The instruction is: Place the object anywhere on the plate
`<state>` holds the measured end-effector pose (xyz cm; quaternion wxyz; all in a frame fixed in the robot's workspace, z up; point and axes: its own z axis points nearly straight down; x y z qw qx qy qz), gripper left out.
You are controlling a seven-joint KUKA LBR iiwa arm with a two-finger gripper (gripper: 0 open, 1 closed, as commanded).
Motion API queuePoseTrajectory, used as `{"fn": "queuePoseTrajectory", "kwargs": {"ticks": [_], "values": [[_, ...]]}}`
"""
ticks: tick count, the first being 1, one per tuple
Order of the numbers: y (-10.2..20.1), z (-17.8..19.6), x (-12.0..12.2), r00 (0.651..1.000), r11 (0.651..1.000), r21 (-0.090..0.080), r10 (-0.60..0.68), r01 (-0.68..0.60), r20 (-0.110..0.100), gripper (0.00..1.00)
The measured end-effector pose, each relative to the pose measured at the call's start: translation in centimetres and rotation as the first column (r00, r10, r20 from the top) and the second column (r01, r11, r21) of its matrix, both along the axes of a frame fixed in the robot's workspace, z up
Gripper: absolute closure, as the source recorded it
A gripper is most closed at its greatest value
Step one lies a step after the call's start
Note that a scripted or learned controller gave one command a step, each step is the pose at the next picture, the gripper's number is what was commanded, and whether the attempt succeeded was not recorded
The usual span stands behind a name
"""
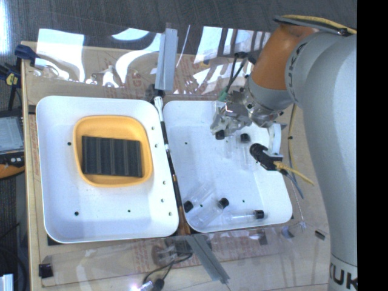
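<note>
A yellow plate (pixel 113 130) with rounded corners sits in the left bin (pixel 54 205). A dark ribbed rectangle (pixel 114 156) lies on its middle. My gripper (pixel 231 132) hangs over the upper part of the right bin (pixel 194 132), well to the right of the plate. Near the front of the right bin lie clear plastic items with black caps: a small bottle (pixel 206 200) and a thin tube (pixel 242 215). Whether anything is in the gripper is not visible.
A narrow ridge (pixel 168 162) where the two bin rims meet runs between plate and gripper. The grey arm with its orange band (pixel 276 56) fills the upper right. A grey bar (pixel 165 59) stands behind the bins, and loose cables (pixel 157 277) lie at the bench front.
</note>
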<state>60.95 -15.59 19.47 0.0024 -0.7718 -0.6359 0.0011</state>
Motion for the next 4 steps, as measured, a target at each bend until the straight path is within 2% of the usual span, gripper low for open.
{"fn": "queuePoseTrajectory", "kwargs": {"ticks": [1,2,3,4], "values": [[2.4,0.4,-4.8,0.977,0.977,0.000,0.215,-0.215,0.000,1.00],[7.4,2.3,-1.8,0.948,0.948,-0.001,0.318,-0.318,0.002,1.00],[11.2,8.8,-2.4,0.863,0.863,-0.003,0.505,-0.505,0.004,1.00],[11.1,8.7,-2.4,0.863,0.863,-0.003,0.505,-0.505,0.004,0.00]]}}
